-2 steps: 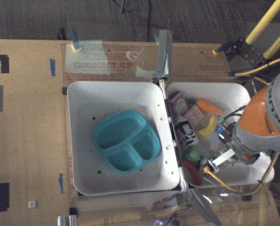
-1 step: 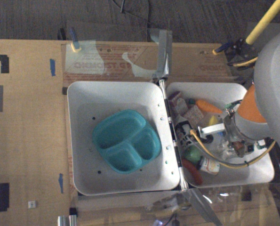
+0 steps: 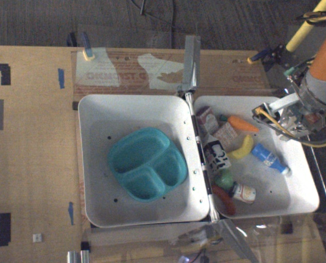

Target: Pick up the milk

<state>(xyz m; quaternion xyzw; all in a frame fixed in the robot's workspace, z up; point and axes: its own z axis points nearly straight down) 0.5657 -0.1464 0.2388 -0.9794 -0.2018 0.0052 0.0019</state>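
The milk, going by its black-and-white carton, lies on its side in the right bin, pressed up against that bin's left wall, right by the divider between the two bins. It's pretty boxed in: a tan carton just above it, a banana just to its right, something green just below, and further down a red thing and a small jar. A carrot and a blue bottle sit further right.

So progress-wise, basically nothing is done yet. The milk is untouched on the bin floor, and the whole approach, grasp and lift are still to go.

The hand hangs over the upper right part of the same bin, well apart from the milk, which is off to its lower left in the view with the carrot and banana in between. Can't tell if it's open or closed, too much cable and blur around it, but nothing looks to be held in it.

The left bin just has a teal tray, and the surface around is plain brown
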